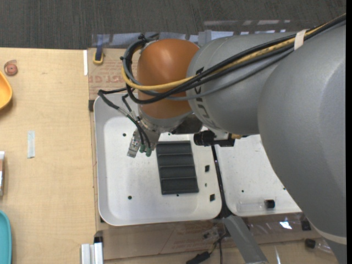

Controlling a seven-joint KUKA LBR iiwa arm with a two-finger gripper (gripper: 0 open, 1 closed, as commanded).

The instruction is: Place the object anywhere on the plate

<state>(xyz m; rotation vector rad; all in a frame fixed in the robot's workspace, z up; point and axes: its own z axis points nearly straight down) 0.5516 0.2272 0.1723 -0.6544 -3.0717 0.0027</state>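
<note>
Bench (pixel 49 175) nearest you carries a small black piece (pixel 269 204) in the right bin (pixel 247 172), then the gripper (pixel 177 168) hangs over the left bin (pixel 118 172), and you can't tell if it's open or closed.

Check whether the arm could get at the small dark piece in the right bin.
Probably yes: the small dark piece lies bare in the right bin, nothing on it, though it sits near the front wall.
</note>
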